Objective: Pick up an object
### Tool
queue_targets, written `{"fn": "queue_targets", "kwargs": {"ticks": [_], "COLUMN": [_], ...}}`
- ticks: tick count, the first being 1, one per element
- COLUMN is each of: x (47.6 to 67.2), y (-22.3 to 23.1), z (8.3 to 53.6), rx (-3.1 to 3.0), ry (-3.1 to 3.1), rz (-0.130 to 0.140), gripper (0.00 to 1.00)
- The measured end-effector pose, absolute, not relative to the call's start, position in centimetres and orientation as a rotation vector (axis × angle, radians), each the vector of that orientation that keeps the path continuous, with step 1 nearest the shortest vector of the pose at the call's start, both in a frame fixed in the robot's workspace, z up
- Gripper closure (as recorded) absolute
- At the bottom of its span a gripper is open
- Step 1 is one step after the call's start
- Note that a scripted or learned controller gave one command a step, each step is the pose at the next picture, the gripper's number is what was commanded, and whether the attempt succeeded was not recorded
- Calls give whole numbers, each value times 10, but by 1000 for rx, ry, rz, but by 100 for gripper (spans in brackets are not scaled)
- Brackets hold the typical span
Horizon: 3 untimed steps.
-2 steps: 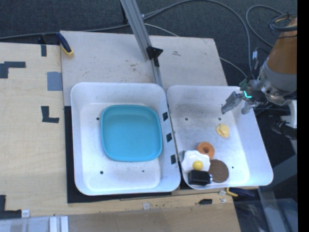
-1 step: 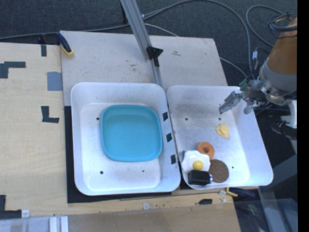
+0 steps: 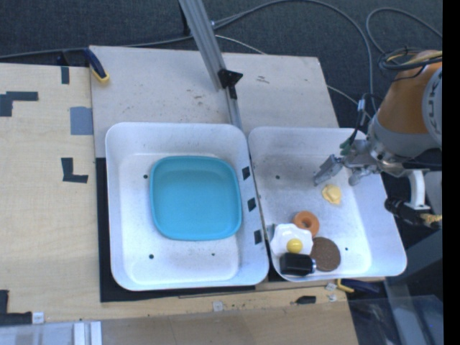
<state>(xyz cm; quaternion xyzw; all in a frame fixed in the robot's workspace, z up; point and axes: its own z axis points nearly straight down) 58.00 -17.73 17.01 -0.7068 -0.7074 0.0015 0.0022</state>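
Note:
My gripper (image 3: 341, 174) hangs over the right bin (image 3: 359, 214), near its upper right part. It is open, with one finger (image 3: 325, 169) spread to the left and the other on the right, and nothing sits between them. A small pale yellow piece (image 3: 331, 193) lies on the bin floor just below the fingers, apart from them. Further toward the front of the bin lie an orange ring (image 3: 307, 221), a toy fried egg (image 3: 290, 240), a brown disc (image 3: 325, 254) and a black block (image 3: 296, 264), packed close together.
The left bin (image 3: 129, 192) holds a turquoise square plate (image 3: 195, 197). A grey metal pole (image 3: 208, 42) slants down to the gap between the bins. Cables (image 3: 374, 42) run across the dark floor at the back right.

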Motion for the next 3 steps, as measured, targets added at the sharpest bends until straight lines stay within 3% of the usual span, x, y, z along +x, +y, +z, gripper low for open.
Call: {"fn": "queue_targets", "kwargs": {"ticks": [1,2,3], "x": [586,588,588], "y": [-180,-182,-181], "z": [110,93,103], "rx": [-2218,-2228,-2227], "ry": [-2219,-2227,-2228], "rz": [4,-3,-5], "gripper": [0,0,100]}}
